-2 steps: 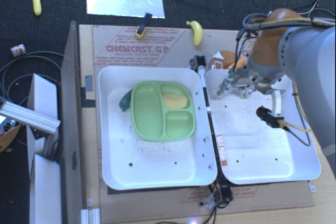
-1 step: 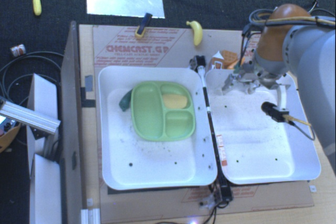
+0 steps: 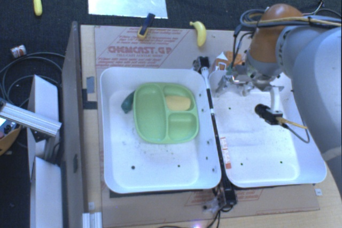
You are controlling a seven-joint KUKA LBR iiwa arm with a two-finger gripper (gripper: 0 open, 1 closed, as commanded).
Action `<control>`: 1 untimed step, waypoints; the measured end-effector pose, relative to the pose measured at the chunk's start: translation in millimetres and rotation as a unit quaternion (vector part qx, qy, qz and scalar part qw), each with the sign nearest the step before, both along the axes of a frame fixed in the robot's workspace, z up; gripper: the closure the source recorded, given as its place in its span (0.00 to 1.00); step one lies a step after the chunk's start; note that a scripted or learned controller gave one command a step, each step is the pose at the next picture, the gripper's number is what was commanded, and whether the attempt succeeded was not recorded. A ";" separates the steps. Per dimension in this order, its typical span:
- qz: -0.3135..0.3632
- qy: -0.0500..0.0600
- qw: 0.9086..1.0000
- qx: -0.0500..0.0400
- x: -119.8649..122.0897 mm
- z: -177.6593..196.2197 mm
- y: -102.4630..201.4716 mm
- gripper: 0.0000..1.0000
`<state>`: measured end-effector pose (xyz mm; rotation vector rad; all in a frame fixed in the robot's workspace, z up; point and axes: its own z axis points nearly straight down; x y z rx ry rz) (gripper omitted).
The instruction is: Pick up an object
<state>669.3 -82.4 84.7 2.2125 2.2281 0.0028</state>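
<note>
Tray, one, in left bin

The left bin is taken up in its far half by a green divided tray, with a yellow piece in one compartment and a dark teal thing touching the tray's left edge. Its near half lies bare and open from above. The right bin is bare across its middle and near part, while the arm and gripper hang over its far end. The bins' adjoining rims form a ridge between them.
</note>
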 end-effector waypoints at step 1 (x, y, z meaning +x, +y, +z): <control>0.000 -0.002 1.000 0.000 1.1 11.6 -1.5 1.00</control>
